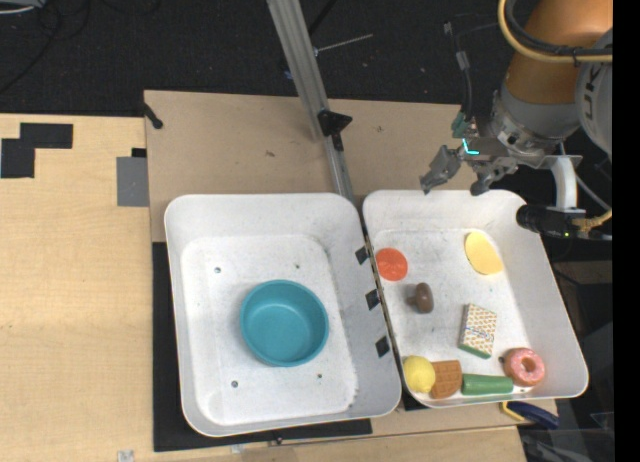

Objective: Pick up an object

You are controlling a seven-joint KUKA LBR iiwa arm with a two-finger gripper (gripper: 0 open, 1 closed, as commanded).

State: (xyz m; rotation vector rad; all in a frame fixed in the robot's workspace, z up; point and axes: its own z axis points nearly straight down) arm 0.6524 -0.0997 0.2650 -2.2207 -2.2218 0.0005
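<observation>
While the gripper point(461, 171) hangs above the far edge of the right bin point(560, 290), its two dark fingers point(437, 171) are spread wide apart with nothing between them. The grey arm point(545, 100) with its orange band comes in from the right, up above the bin. Nearest to the gripper is a yellow thing point(483, 252), smooth and egg-shaped, lying flat near the far right part of the bin; its long way runs from the far side to the near side, leaning a little. To the left of it, close to the bin's left wall, is an orange ball point(391, 265), round, so it points no way. Just past that sits a small brown lump point(423, 297), near the middle of the bin. A little box point(478, 330) with a checked pattern lies nearer the front, its long way running far to near, tipped a bit. Along the front edge sit four things in a row: a yellow ball point(418, 374), touching a tan block point(446, 379), then a green stick point(486, 385) lying sideways, left to right, then a pink ring point(523, 365) like a doughnut. In the left bin point(200, 240) sits a blue bowl point(284, 323), open side up. A metal bar point(300, 60) slants away behind the bins.
</observation>
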